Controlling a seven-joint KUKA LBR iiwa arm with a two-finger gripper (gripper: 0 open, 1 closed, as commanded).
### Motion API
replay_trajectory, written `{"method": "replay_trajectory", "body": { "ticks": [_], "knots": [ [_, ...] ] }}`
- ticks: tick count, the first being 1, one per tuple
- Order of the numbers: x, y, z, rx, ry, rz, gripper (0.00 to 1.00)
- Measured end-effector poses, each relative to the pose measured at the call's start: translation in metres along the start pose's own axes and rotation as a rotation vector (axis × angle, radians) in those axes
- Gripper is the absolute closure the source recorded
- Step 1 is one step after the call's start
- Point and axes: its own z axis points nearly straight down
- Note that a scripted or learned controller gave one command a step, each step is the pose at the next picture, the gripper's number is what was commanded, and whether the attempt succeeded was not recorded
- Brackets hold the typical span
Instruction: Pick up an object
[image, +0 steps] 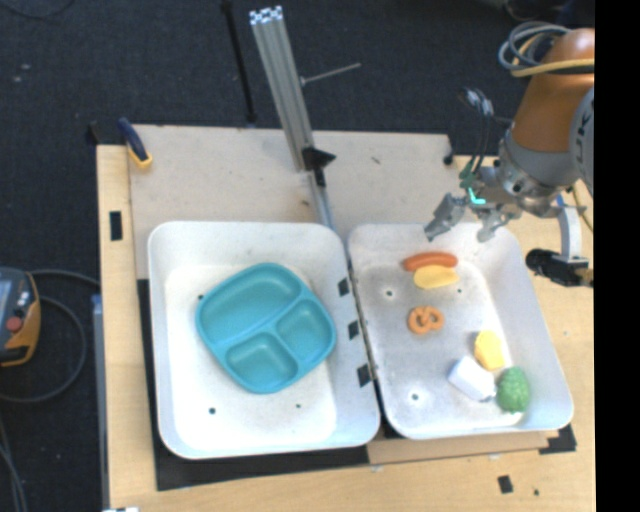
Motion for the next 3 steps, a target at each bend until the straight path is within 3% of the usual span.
{"method": "replay_trajectory", "body": {
  "ticks": [1,3],
  "knots": [
    [0.0,0.0,-0.001,-0.001,0.0,0.0,0.0],
    [0.009,-0.01,0.097,0.001,-0.003,0.0,0.0]
  ]
}}
